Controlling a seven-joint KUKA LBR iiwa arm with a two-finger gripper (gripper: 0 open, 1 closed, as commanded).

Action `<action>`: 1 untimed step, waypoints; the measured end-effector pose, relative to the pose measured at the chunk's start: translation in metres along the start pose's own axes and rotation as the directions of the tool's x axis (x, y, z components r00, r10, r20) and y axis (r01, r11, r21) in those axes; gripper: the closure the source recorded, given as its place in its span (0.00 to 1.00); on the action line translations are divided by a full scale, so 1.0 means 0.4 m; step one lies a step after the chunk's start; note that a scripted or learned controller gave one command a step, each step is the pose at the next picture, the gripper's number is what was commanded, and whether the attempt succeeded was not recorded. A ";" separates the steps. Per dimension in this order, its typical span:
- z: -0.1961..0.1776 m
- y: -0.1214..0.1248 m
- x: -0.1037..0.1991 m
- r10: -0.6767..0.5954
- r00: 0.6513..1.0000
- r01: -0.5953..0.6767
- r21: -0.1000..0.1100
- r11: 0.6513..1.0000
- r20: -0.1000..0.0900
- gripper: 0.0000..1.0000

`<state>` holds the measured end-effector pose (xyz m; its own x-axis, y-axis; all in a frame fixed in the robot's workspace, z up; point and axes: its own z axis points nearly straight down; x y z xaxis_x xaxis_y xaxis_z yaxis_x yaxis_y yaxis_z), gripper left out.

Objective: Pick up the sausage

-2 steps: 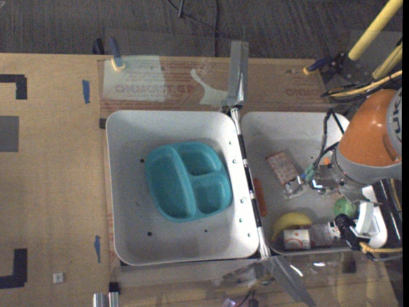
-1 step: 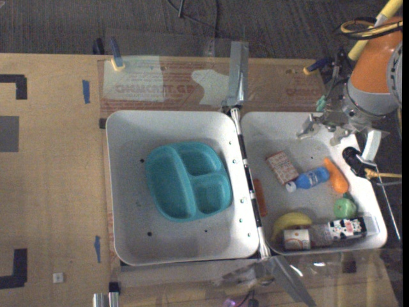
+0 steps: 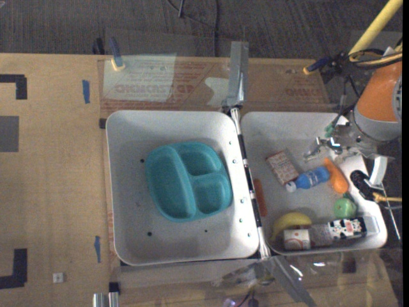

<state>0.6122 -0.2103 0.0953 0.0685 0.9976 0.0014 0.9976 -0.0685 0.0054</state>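
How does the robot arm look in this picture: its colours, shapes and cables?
The arm is rounded, with a broad orange band and a pale grey part below it. The hand at its end is small, of grey and silver metal, with a little green spot. Dark cables run beside it, and a yellow tube slants above.

A single fixed camera looked down on the surface [image 3: 51,171] from above at a slant, far enough off to take in both white bins whole. The left bin [image 3: 128,235] sat near the middle of the view, the right bin [image 3: 268,133] beside it. Dark floor [image 3: 77,11] ran beyond the surface's far edge, and the arm [image 3: 382,104] came in from the right.
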 end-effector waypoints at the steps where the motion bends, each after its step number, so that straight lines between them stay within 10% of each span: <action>1: -0.025 0.002 0.001 -0.002 1.000 0.002 -0.001 1.000 0.003 1.00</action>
<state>0.6128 -0.2099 0.1053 0.0666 0.9978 -0.0015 0.9978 -0.0666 0.0063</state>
